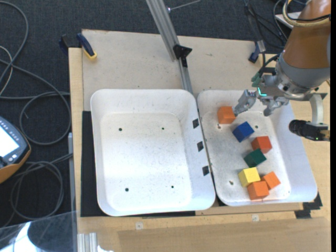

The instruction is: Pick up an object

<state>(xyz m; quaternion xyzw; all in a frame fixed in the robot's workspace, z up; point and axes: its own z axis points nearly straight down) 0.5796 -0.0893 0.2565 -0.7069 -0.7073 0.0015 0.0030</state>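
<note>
A: Item one, the tool. State?

B: Gripper, over the far end of the right bin. Fingers spread, one grey tip toward the bin's far left corner, the other toward its right wall. Nothing between them.

A: Nearest stock?

B: Orange cube, by the left fingertip, just beside it on the left. Blue cube, next nearer the camera, below the gap between the fingers.

A: Which would the move turn on?

B: Likely the blue cube: it lies just toward the camera from the tool, slightly left. The orange cube sits outside the spread.

A: Long axis, heading?

B: None to record; both are cubes. The blue one sits turned, edges at a slant to the bin walls.

A: Remainder?

B: Red cube, green cube, yellow cube, two more orange blocks at the near end. Left bin alongside.
</note>
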